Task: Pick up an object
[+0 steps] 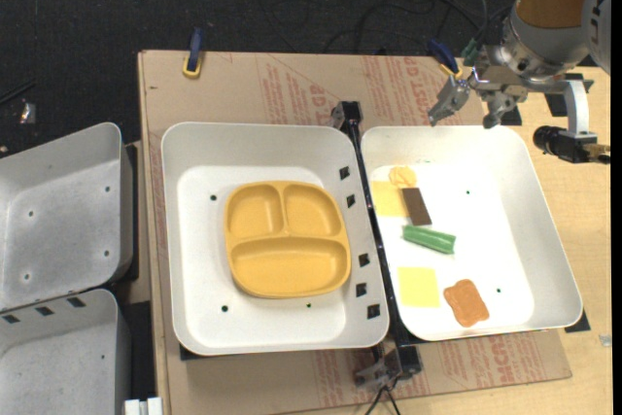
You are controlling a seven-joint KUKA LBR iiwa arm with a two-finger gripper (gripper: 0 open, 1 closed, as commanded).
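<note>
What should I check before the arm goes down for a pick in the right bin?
1. Gripper carries nothing: ok, jaws spread, nothing between them.
2. Gripper above a target: not ok, it hangs over the right bin's far rim.
3. Green piece free to grasp: ok, lies apart from the others.
4. Brown bar free: not ok, it overlaps a yellow slice.
5. Orange piece free: ok, alone near the front wall.
6. Yellow tray out of the path: ok, in the left bin.
</note>
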